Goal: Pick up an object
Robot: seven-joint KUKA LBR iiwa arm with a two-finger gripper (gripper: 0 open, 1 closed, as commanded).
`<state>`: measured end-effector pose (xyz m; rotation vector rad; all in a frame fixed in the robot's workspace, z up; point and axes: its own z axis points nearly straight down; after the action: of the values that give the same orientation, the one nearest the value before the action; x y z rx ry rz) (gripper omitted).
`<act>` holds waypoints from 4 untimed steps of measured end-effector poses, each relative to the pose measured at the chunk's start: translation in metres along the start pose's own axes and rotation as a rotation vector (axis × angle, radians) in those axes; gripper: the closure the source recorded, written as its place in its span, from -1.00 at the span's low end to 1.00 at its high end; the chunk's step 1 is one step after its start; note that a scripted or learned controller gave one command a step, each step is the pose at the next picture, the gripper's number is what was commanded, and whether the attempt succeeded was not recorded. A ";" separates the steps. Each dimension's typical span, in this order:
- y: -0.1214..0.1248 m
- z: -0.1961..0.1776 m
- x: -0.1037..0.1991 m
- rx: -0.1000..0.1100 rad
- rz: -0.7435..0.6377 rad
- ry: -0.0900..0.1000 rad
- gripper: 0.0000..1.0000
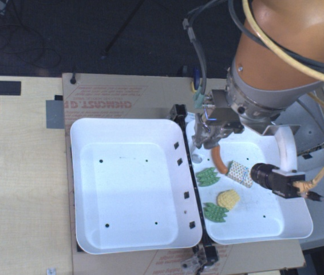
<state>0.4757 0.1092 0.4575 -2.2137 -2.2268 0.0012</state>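
Observation:
My gripper [203, 142] hangs over the rear left corner of the right bin [276, 228], close to the divider between the bins. Just right of it and below lies an orange carrot-shaped piece [221, 161], partly under the gripper body. Beside that rests a small checkered block [240, 174]. A green leafy piece [208, 177] lies near the divider. Further forward are a yellow corn-like piece [228, 199] and a second green leafy piece [214, 212].
The left bin [127, 182] stands beside the right one, with a row of black clips [184, 165] along their shared edge. A black cylinder with cables [275, 180] and a white curved part [288, 148] hang over the right bin's right side.

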 end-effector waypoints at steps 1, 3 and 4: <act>0.000 -0.009 -0.002 0.005 -0.001 -0.003 1.00; 0.001 -0.027 0.000 0.012 -0.013 -0.004 1.00; 0.001 -0.036 0.000 0.016 -0.018 -0.005 1.00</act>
<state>0.4766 0.1093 0.4937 -2.1874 -2.2414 0.0250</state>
